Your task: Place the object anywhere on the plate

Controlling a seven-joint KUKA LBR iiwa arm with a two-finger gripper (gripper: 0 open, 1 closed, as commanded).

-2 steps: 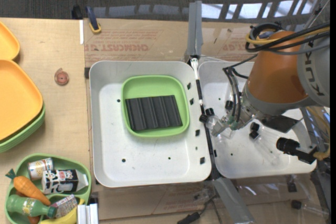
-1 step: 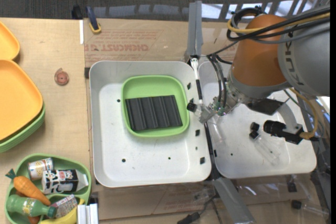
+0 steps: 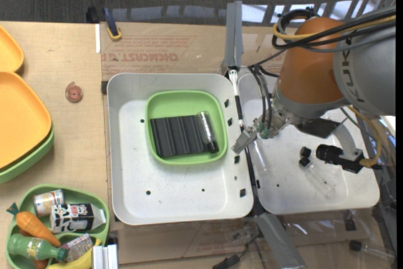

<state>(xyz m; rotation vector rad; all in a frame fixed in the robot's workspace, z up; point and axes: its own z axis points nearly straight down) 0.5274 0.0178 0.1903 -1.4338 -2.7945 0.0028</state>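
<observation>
Plate [image 3: 217,105] sits in the left bin [image 3: 126,186]; dark ridged object [image 3: 179,135] lies on it, long axis left-right. Gripper [image 3: 261,130] hangs right of plate, over the bins' seam; grip state cannot be told.

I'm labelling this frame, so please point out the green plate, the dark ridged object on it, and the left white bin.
green plate [image 3: 186,101]: camera view, bare far rim.
dark ridged object [image 3: 179,136]: camera view, middle of its ribbed top.
left white bin [image 3: 182,189]: camera view, bare floor near the front.
</observation>
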